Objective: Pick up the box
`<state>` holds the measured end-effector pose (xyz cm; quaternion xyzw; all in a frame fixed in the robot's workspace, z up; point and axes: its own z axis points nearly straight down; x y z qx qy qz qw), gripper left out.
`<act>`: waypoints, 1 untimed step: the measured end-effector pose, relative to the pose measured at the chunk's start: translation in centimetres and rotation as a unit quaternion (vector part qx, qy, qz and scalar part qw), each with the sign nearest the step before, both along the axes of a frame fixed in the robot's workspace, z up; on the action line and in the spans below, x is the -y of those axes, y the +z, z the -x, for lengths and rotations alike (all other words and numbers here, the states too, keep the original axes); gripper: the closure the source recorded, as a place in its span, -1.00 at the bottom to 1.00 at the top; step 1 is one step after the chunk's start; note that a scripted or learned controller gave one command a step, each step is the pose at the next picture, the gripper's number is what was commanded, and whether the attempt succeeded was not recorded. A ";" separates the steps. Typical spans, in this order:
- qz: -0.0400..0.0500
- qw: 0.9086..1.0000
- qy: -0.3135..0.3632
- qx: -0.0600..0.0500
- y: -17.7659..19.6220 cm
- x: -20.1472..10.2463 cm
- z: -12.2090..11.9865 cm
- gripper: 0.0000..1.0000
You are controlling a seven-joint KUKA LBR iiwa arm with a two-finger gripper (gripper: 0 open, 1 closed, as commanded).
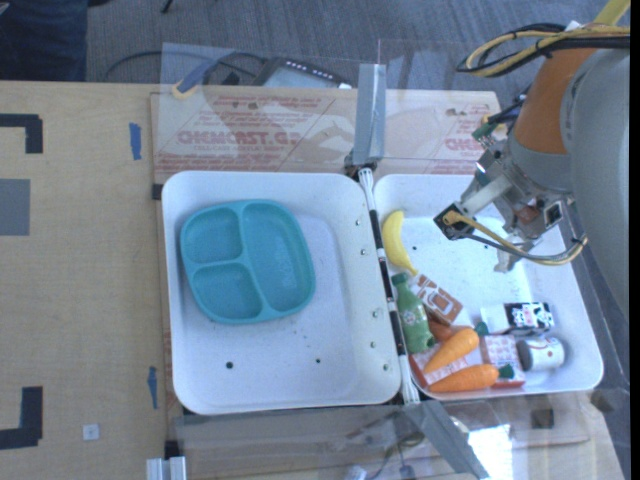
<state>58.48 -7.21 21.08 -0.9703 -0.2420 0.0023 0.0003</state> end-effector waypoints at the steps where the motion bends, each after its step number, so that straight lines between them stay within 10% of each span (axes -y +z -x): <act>1: 0.000 1.000 0.002 -0.012 -3.9 -1.9 -4.6 -1.00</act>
